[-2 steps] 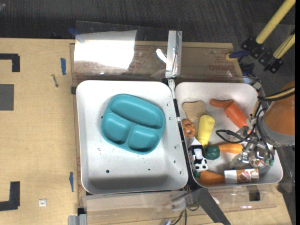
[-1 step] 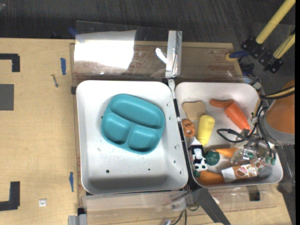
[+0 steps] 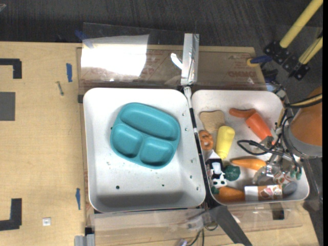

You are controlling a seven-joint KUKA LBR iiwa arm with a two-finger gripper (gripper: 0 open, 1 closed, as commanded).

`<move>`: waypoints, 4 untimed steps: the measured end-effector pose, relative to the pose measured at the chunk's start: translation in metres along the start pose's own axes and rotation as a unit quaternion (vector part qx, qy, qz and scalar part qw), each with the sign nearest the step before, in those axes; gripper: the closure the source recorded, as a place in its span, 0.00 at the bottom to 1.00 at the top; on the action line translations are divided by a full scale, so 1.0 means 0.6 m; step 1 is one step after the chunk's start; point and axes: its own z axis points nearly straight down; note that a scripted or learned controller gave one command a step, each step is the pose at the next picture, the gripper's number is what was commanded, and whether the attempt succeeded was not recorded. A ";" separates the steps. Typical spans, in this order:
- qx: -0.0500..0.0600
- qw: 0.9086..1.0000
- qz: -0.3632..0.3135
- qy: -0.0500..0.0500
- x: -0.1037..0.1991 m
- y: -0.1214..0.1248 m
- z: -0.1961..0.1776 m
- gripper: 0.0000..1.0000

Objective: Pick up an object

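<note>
Wooden bench bears two white bins; teal divided plastic plate sits left, toy food clutter right. Gripper is lowered among the right-bin items, grip state cannot be told. Nothing is seen lifted; pick not yet done.

The left bin has open floor all round the teal divided plate, widest along its near edge. The right bin is crowded: yellow bottle, orange carrot, black-and-white cow toy and more lie close together (little bare floor between), with the arm over its right side
</note>
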 end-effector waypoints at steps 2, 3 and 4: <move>0.001 1.000 0.027 0.013 -0.094 0.066 -0.065 0.00; 0.001 0.998 0.063 0.012 -0.147 0.021 0.028 0.00; -0.003 0.994 0.108 -0.012 -0.014 -0.002 0.009 0.00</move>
